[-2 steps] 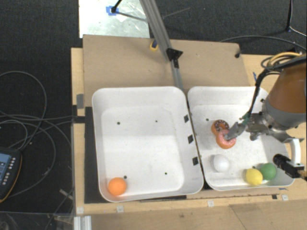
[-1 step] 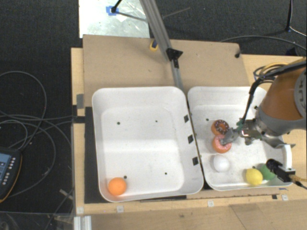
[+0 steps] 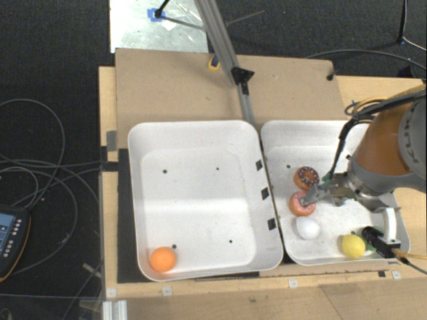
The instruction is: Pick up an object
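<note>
My gripper (image 3: pixel 311 195) reaches down into the right bin (image 3: pixel 283 145), with its tip right over a pink-red round object (image 3: pixel 301 205). Just behind that lies a brown speckled doughnut-like object (image 3: pixel 307 176). A white ball (image 3: pixel 307 229) rests in front of the pink-red one, and a yellow lemon-like object (image 3: pixel 353 246) lies near the bin's front right. In the left bin (image 3: pixel 193 139) an orange ball (image 3: pixel 163 259) sits at the front left corner.
The grey arm with its orange band (image 3: pixel 385 145) covers the right side of the right bin. A grey camera pole (image 3: pixel 220 39) slants over the board behind the bins. Cables and a dark handset (image 3: pixel 12 235) lie on the floor at left.
</note>
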`<state>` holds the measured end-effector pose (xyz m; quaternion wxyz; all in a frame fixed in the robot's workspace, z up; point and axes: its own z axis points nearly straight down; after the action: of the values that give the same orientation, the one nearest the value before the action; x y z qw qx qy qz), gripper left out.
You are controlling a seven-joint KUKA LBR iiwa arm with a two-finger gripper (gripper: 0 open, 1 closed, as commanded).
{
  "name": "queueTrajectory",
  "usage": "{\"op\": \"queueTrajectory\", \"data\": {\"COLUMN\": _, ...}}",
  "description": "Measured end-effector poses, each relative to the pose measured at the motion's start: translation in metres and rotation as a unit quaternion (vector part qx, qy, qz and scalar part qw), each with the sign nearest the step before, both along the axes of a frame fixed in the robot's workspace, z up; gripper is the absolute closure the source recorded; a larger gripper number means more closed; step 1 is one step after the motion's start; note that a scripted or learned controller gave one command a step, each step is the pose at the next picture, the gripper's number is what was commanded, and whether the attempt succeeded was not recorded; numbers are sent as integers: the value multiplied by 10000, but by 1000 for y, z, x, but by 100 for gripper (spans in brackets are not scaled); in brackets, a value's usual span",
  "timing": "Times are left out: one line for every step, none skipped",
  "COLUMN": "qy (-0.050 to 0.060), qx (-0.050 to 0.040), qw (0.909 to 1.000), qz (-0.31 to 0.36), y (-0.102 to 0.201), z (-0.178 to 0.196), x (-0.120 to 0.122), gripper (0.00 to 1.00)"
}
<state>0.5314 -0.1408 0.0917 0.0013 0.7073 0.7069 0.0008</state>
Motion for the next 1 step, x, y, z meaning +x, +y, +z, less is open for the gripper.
{"op": "queueTrajectory", "data": {"qy": -17, "qx": 0, "qw": 10000, "qz": 9, "y": 0, "z": 12, "x": 1, "gripper": 100}}
